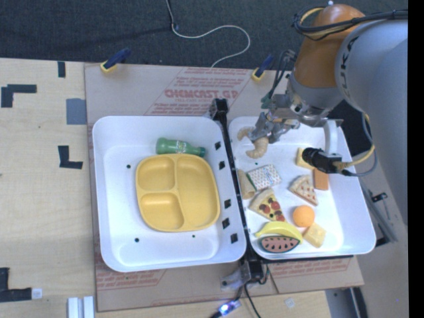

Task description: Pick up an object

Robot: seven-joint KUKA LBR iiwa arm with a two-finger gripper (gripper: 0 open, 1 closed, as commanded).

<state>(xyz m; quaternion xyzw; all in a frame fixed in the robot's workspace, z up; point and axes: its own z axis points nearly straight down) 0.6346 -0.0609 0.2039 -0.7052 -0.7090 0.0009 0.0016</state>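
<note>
bins (106, 144): 2; tray (177, 192): 1; bottle (180, 147): 1; gripper (264, 132): 1

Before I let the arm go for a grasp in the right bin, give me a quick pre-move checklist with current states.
1. Gripper over the right bin: ok.
2. Target under gripper, a tan curved piece at the bin's far left: ok.
3. Finger state: cannot tell.
4. Target clear of neighbours; the checkered piece lies apart from it: ok.
5. Pizza slice, orange, banana away from the gripper: ok.
6. Object already held: cannot tell.
</note>
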